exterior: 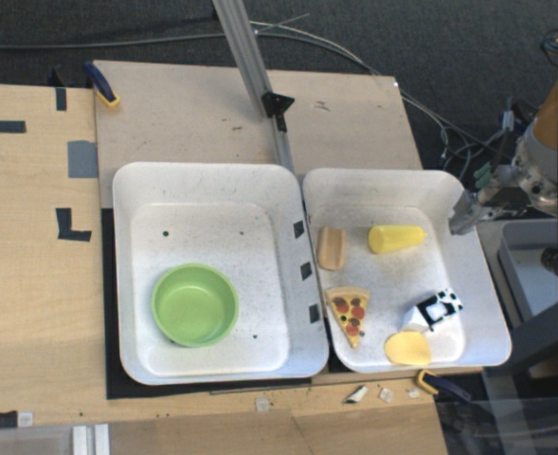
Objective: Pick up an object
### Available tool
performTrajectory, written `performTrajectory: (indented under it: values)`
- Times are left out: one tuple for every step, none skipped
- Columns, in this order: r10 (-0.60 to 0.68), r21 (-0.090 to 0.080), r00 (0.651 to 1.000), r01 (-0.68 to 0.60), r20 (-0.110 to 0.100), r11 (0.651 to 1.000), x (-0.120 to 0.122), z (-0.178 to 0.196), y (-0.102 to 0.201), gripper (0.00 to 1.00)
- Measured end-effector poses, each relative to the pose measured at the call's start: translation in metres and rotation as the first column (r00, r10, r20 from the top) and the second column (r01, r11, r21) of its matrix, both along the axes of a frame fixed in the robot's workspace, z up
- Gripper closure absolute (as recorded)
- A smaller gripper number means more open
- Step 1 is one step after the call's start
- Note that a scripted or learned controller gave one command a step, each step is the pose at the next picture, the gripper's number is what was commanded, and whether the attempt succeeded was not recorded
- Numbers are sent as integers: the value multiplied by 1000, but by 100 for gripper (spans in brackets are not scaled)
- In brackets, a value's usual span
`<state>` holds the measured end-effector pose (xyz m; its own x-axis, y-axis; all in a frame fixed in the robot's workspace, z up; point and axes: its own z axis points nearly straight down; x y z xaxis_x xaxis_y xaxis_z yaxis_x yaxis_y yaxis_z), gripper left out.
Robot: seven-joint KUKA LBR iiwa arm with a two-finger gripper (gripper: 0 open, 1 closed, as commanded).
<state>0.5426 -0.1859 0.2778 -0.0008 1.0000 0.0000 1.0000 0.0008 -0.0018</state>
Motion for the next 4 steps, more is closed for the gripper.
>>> performTrajectory:
  values:
    - [0,0,1000,0,0,1000,0,0,0,0]
    - [0,0,1000,0,-5,1000,-11,-56,3,0]
    - [0,1,1000,0,-8,1000,-7,-122,2,0]
    - [0,2,1000,0,-9,1000,-16,-172,7,0]
